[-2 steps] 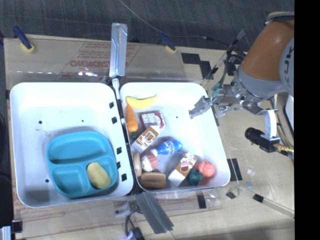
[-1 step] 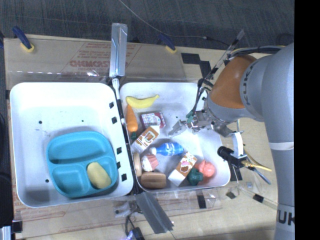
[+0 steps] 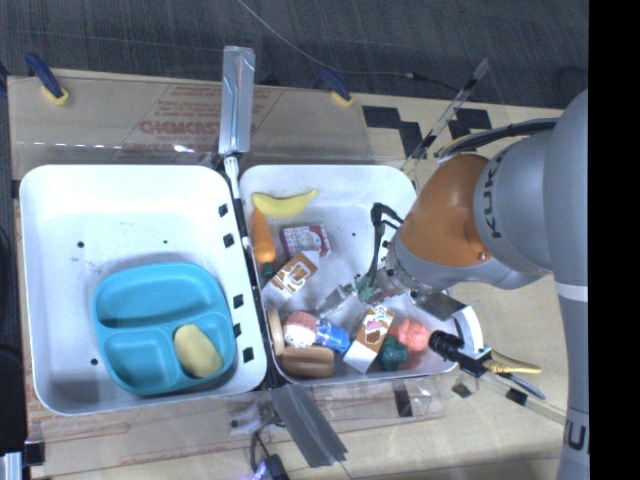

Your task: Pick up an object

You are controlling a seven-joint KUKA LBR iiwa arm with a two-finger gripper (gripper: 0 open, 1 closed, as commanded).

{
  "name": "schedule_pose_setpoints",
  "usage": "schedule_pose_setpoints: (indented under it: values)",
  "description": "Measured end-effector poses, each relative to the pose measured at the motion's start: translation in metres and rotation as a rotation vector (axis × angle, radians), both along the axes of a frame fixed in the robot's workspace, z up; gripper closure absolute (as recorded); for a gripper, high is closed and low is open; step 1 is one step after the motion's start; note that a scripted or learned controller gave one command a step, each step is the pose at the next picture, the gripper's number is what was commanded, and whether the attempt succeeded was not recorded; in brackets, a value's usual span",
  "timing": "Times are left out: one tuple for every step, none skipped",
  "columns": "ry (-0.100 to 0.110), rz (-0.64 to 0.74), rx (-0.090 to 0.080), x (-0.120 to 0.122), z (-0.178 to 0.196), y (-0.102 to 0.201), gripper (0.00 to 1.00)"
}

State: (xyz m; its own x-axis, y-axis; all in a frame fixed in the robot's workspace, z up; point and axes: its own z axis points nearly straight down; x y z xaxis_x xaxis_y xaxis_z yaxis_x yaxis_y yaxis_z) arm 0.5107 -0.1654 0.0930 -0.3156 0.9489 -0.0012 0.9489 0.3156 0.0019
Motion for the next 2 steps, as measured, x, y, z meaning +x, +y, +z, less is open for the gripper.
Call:
schedule_pose_setpoints:
  values:
    - [0.001,0.106,0.001,-0.0211,-0.0011,0.0573,0.0]
    - [0.0,0.11,0.001,-0.0203,0.0086,0.0568,1.0]
